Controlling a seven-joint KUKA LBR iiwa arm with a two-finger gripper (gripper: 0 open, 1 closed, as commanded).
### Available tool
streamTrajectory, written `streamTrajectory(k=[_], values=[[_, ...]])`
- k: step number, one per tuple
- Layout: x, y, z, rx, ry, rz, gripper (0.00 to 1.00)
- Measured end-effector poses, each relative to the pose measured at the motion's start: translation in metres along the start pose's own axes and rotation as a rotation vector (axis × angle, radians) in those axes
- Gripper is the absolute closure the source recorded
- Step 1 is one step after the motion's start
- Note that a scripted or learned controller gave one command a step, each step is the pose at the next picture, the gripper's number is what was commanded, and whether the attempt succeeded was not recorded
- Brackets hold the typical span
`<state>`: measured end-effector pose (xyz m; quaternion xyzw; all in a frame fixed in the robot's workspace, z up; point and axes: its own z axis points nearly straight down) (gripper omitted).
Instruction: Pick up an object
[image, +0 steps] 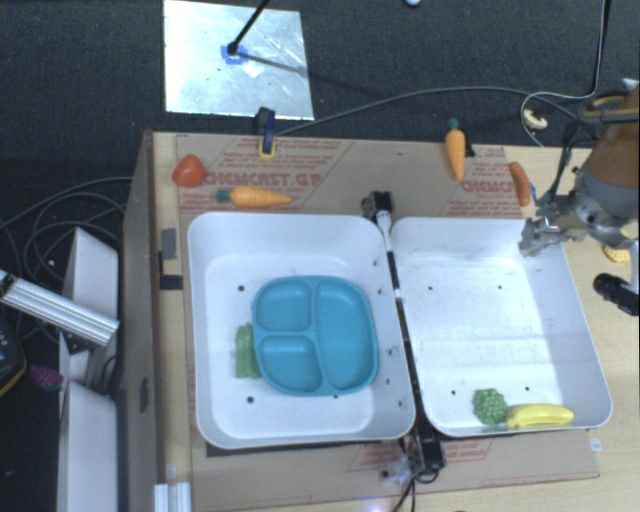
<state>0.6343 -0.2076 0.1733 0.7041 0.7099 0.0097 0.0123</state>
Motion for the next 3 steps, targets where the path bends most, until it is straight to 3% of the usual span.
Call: streamTrajectory(k=[3], values=[[0.0, 0.004, -0.033, -0.012, 0.001, -0.005, 1.0]])
